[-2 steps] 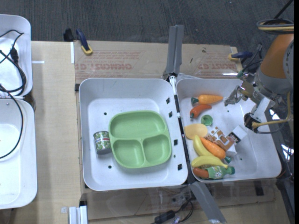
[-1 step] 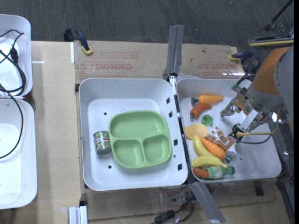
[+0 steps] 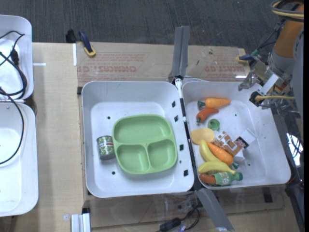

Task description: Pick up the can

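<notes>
Your can (image 3: 105,147) lies in the left bin (image 3: 91,129), on the bin floor just beside the left edge of the green tray (image 3: 145,144), close to the bin's left wall. It looks to be lying on its side, label up, though it is small here and you should not count on that.

The hand (image 3: 256,88) hangs at the far right, over the upper right corner of the right bin (image 3: 270,144), well apart from the can. From this angle you cannot tell if it is released or clenched; nothing shows in it.

So the step is the approach, and most of the task lies ahead. You must carry the hand across the whole right bin, over the divider (image 3: 180,105) and over the tray. Stay high while crossing: the carrots (image 3: 215,102), bananas (image 3: 212,166) and bottle (image 3: 224,178) are heaped near the divider, and the tray rim stands up beyond it.

Come down from straight above the can. Space is tight: tray on one side, wall on the other. If the can is on its side, close across its round body, with the closing line running along the tray edge, towards and away from the camera, so nothing strikes tray or wall. A round can may roll; centre well and close slowly.
</notes>
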`<control>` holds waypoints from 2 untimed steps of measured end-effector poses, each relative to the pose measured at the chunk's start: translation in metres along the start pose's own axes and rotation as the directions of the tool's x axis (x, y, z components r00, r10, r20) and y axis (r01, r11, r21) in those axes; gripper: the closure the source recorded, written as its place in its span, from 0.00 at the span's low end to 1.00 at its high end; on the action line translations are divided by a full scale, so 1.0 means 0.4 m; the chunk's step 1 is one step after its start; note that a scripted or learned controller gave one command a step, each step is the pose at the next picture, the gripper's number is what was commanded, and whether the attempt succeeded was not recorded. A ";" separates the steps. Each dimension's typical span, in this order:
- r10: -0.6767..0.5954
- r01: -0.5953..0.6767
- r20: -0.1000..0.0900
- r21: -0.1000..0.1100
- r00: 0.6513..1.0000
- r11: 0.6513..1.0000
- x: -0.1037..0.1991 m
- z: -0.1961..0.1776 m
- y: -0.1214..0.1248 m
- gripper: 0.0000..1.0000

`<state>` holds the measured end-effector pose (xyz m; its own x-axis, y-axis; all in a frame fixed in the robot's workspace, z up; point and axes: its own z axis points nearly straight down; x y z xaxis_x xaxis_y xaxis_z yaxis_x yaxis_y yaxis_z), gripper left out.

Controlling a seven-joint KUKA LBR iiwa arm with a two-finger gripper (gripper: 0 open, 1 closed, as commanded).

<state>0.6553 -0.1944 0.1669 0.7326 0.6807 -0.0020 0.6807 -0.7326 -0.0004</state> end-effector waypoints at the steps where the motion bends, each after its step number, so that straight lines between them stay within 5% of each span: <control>1: 0.172 -0.172 0.002 0.004 0.985 0.985 -0.141 0.192 -0.197 0.00; 2: 0.260 -0.260 -0.001 0.012 0.966 0.966 -0.210 0.117 -0.130 0.00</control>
<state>0.5583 -0.2137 0.1201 0.8842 0.4671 -0.0013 0.4670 -0.8842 -0.0115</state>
